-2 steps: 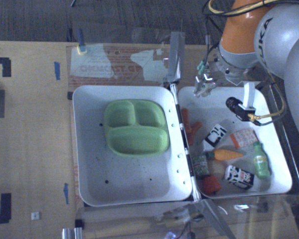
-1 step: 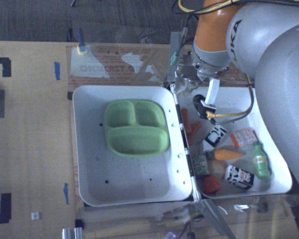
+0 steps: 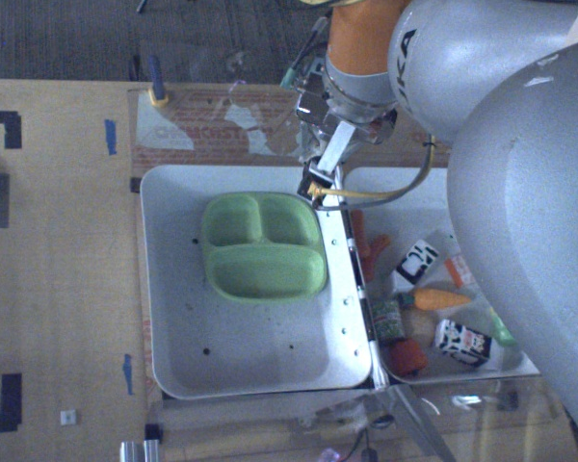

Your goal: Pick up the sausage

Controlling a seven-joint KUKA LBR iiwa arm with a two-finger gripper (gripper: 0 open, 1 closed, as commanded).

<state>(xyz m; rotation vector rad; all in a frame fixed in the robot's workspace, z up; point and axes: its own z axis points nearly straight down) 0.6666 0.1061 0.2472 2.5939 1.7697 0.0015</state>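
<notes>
You see a pale green divided plate (image 3: 263, 246) in the white left bin (image 3: 173, 335). In the white right bin (image 3: 516, 365) lie an orange carrot (image 3: 440, 299), a reddish sausage (image 3: 372, 251), a red piece (image 3: 408, 356) and two black-and-white patterned packets (image 3: 416, 261) (image 3: 461, 342). The arm (image 3: 482, 75) is grey with an orange band (image 3: 364, 22). The counter (image 3: 58, 258) is tan, with blue tape strips (image 3: 110, 136) and black corner marks (image 3: 4, 129).

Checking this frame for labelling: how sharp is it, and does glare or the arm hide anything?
Camera view: soft overall, small items in the right bin blurry; mild glare on the arm, which covers much of that bin; green tray evenly lit.
</notes>
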